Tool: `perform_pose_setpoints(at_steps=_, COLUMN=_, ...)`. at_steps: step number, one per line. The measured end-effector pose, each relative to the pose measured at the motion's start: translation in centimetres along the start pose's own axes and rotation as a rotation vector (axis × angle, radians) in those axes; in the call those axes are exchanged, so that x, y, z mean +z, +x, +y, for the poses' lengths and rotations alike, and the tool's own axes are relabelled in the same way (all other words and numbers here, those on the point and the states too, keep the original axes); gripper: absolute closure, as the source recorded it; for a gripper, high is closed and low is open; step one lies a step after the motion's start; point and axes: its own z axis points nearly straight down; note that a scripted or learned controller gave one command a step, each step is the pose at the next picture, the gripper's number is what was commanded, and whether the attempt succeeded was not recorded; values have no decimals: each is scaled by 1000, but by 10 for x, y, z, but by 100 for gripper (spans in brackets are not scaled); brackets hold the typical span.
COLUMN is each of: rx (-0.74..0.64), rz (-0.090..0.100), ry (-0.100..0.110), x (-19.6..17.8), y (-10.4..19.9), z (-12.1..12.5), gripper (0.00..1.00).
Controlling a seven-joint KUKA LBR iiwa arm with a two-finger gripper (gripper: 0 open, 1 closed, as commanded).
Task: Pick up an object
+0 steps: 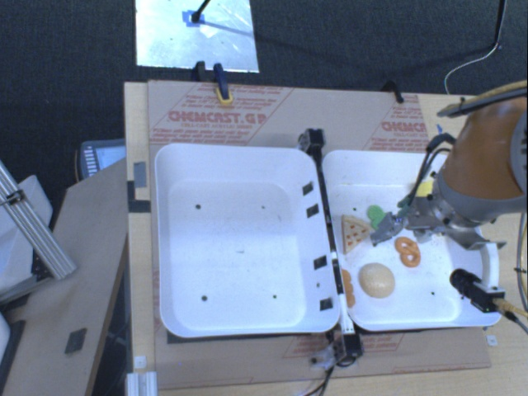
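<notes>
1. Bread roll [377, 280] near right bin's [429, 313] front wall, orange piece [347, 288] beside it.
2. Gripper [386, 232] low between pizza slice [355, 233], green piece [378, 215] and pretzel [407, 251]; grip state: can't tell.

Shiny metal sheet [196, 21] beyond the bench, clamps [223, 85] near it

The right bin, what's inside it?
Right bin: a pizza slice, green piece, pretzel, bun and the gripper. The arm covers the far corner.
</notes>
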Motion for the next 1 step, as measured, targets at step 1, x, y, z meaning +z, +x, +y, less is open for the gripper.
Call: perform_pose_setpoints(at_steps=1, rx=-2, rz=0, ry=-3, x=-11, y=0, z=1, gripper=100)
